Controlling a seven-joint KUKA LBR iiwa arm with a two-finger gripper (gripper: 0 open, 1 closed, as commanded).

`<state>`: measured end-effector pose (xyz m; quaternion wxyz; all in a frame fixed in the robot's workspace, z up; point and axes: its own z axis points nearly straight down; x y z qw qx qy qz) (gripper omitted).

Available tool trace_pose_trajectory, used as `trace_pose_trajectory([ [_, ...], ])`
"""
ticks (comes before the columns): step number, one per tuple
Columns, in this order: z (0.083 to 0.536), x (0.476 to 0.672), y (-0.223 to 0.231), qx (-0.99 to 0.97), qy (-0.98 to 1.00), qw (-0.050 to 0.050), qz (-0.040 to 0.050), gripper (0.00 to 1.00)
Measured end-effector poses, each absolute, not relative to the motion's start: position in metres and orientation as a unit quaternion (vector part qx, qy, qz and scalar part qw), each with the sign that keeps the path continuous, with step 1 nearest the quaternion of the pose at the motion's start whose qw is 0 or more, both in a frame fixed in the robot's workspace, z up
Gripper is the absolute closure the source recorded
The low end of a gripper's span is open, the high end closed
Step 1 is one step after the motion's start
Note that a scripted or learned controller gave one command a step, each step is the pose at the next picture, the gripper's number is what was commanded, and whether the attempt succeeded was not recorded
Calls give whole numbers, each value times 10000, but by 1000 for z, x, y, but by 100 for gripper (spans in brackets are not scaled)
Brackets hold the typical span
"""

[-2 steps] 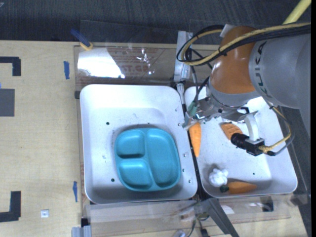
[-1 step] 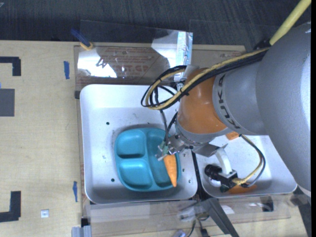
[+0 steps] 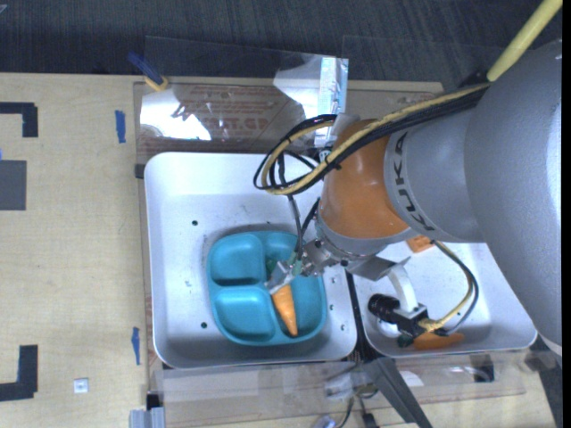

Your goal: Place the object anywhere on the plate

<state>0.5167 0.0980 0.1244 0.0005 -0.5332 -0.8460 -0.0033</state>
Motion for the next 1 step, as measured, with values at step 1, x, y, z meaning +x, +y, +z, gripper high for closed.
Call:
trace_pose_trajectory([
  [1, 167, 564, 37, -4981, -8671, 14, 4, 0],
])
